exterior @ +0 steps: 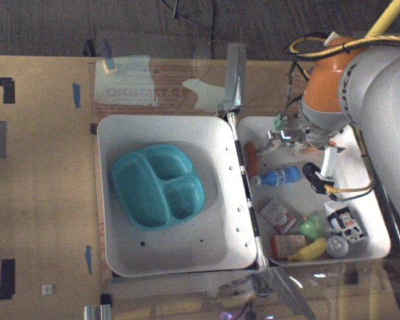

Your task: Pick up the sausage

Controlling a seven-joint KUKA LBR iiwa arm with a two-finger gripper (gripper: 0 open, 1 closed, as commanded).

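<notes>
Bench [40,179] of tan board with black and blue tape marks, bearing two white bins; left bin [187,245] holds a teal divided plate [159,187], well apart from the gripper [281,137]; right bin [379,240] holds the rest. Gripper: hangs over the far end of the right bin, under the orange band of the arm [380,112]; whether it is wide or narrow cannot be told from this angle; nothing is seen held in it. Sausage [251,157]: reddish-brown, lying lengthwise along the wall that the two bins share, just beside the gripper on its side away from the arm, not touched. Bottle [279,177]: blue, on its side, near the gripper on the side nearer the camera, its cap close to the sausage's near end. Further from the gripper, at the bin's near end: packet [276,214], red carton [287,243], banana [310,250], green fruit [311,227], can [337,247], patterned box [347,223]. Step in hand, as judged: approach, grasp not yet made. Next move calls for a short shift toward the shared wall, alignment across the sausage's width, then descent; the wall and the bottle leave little room. Hard to make out: the gripper's height above the bin floor; the sausage's far end, dim against the wall; the bin's far corner, covered by the arm.
</notes>
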